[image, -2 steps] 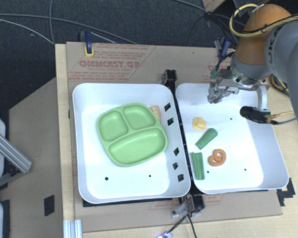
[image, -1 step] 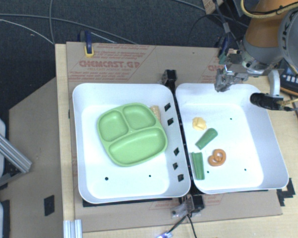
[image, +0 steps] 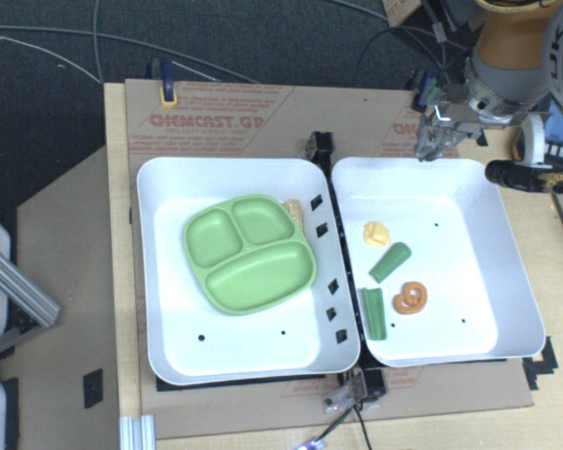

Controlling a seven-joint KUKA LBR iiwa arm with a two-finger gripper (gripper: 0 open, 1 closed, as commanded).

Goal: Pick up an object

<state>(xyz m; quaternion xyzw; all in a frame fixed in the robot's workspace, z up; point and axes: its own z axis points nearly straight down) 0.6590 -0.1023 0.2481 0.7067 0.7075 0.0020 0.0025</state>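
The right bin (image: 469,279) holds a pale yellow lump (image: 376,233), a green pickle-like piece (image: 389,262), a green stick (image: 373,313) near the bin's left wall, and an orange pretzel-shaped piece (image: 410,298). My gripper (image: 433,145) hangs over the far rim of the right bin, well away from those pieces, with nothing seen between its fingers. The grey arm with its orange band (image: 511,26) rises behind it at the top right.
The left bin (image: 169,326) holds a green divided plate (image: 250,252) with a small tan piece (image: 294,214) at its far right edge. Black clips (image: 320,216) line the divider between the bins. Cables cross the dark floor behind the bench.
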